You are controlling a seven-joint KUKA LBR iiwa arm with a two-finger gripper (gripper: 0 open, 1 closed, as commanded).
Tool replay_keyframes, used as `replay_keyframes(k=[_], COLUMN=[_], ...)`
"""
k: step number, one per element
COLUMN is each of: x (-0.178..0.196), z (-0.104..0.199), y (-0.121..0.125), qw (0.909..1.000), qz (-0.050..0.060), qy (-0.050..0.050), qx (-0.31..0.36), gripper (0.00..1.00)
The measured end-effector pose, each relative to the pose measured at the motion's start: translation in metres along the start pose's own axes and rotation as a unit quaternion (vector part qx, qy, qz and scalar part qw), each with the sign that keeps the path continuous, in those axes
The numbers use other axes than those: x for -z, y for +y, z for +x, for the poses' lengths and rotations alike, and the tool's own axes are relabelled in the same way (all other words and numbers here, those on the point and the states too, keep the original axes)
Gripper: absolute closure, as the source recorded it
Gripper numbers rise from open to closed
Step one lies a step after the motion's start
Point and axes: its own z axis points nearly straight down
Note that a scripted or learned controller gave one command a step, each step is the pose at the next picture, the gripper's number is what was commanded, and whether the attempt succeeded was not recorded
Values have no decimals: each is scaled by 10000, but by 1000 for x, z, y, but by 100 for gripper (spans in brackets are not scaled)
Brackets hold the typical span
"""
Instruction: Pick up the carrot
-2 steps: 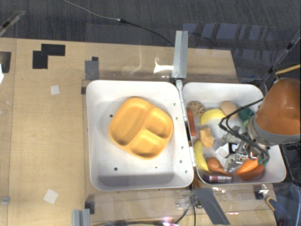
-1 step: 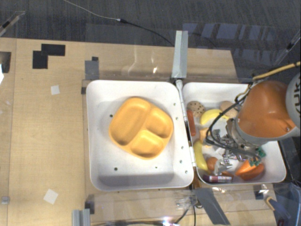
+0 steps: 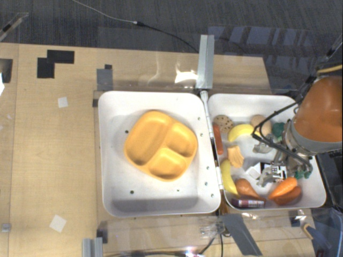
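We take the right bin (image 3: 319, 199) as our landmark. The carrot (image 3: 284, 187) lies inside it, at its near right corner, tilted with one end raised toward the bin's right wall. The hand (image 3: 274, 171) hangs over the same bin, just above and to the left of the carrot; whether it touches the carrot we cannot tell, and we cannot tell whether it is apart or together, as cables and fittings mask it. Left of the carrot in the bin we note a brown oval item (image 3: 246, 187), and along the bin's left side a yellow banana (image 3: 229, 178) lying lengthwise. A second banana (image 3: 240, 132) sits toward the bin's far middle. Outside the bin, immediately to its left on the tabletop (image 3: 48, 159), stands the left bin (image 3: 110, 159), holding a yellow divided plate (image 3: 160, 144).
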Motion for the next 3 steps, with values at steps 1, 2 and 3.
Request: replay_keyframes(k=[1,2,3], x=[-58,-45,-54], z=[8,3,0], y=[-70,-66,-79], qw=[9998,9998,9671], qz=[9,7,29], qy=[4,-42,-73], qx=[-218,-175,2543], gripper=[0,100,100])
